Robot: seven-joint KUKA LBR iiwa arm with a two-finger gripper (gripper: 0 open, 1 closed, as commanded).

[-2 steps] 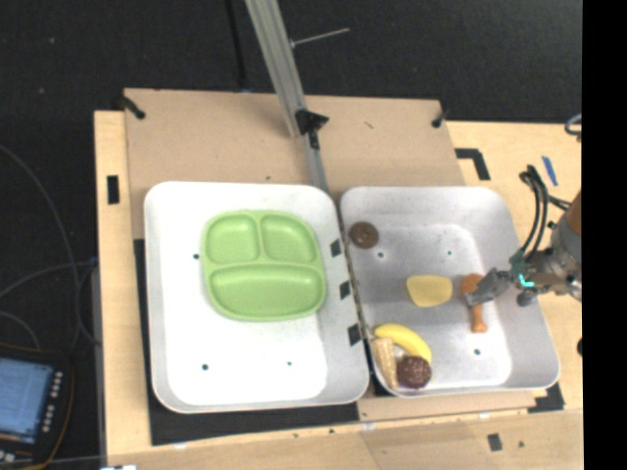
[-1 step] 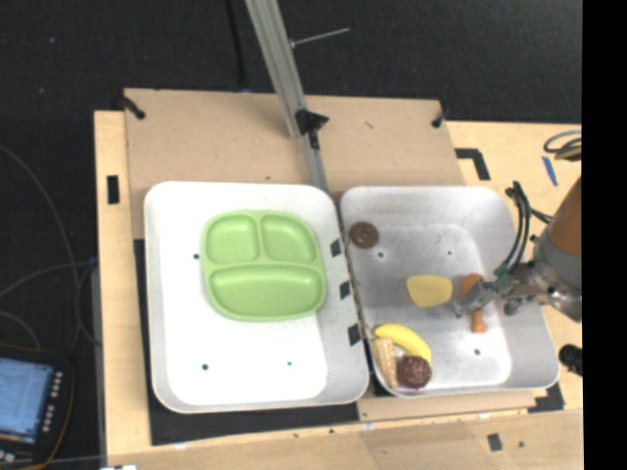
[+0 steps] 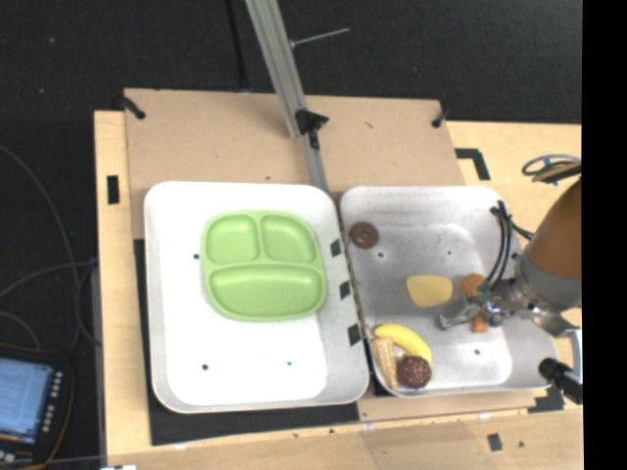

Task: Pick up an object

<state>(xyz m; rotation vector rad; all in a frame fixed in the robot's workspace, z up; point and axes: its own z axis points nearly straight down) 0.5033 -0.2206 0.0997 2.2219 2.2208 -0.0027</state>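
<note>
In the right bin [image 3: 460,209] my gripper [image 3: 460,314] hangs low near the middle, reaching in from the right. A flat yellow piece [image 3: 430,290] lies just to its upper left. A small orange item [image 3: 474,284] sits right behind the gripper, and an orange bit [image 3: 479,325] shows at its right side. At the bin's front left, a banana [image 3: 404,341] rests beside a dark round chocolate piece [image 3: 413,371] and a tan wafer [image 3: 385,360]. Near the back left lies a brown round cookie [image 3: 363,234].
The left bin [image 3: 176,360] holds a green divided plate [image 3: 264,265]. A metal pole [image 3: 279,57] slants up from between the bins at the back. The arm's orange band [image 3: 560,238] overhangs the right bin's right side.
</note>
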